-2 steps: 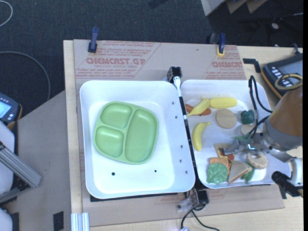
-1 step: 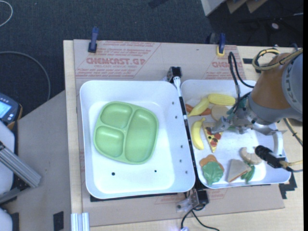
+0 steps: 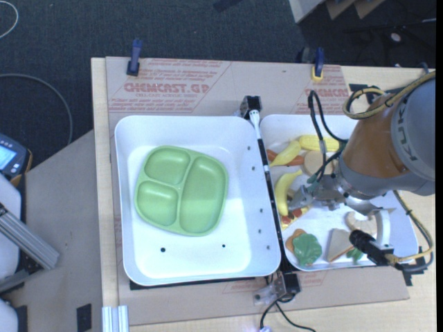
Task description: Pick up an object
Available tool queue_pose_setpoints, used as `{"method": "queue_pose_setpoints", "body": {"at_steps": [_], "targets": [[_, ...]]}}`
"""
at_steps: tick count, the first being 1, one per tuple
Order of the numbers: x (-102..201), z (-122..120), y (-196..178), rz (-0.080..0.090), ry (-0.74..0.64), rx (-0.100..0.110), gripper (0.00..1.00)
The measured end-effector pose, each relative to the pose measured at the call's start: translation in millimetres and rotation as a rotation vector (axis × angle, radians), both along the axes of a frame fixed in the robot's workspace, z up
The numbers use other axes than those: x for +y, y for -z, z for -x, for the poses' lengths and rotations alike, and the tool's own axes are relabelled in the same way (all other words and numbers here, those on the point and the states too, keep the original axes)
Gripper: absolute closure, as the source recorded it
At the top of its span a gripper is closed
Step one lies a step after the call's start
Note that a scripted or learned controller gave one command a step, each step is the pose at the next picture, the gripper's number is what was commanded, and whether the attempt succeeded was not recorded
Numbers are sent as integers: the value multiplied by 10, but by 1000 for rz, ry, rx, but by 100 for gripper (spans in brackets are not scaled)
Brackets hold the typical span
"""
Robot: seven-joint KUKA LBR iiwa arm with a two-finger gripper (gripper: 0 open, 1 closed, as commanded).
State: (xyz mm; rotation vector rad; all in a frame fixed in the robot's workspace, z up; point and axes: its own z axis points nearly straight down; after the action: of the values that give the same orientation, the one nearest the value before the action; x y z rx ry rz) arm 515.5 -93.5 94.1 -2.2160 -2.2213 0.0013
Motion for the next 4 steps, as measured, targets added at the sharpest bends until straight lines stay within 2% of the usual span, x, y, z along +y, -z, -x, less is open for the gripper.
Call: {"method": "queue_pose_setpoints", "body": {"at_steps": [1,2,3,4], "targets": [[-22,-20,-104,2,3,-6,100],[1131,368,-950,-2,-9,-9,100],[1494,347,-1985,-1,-5,-16,100],[2231,358,-2528,-1,-7,-11,100]]}}
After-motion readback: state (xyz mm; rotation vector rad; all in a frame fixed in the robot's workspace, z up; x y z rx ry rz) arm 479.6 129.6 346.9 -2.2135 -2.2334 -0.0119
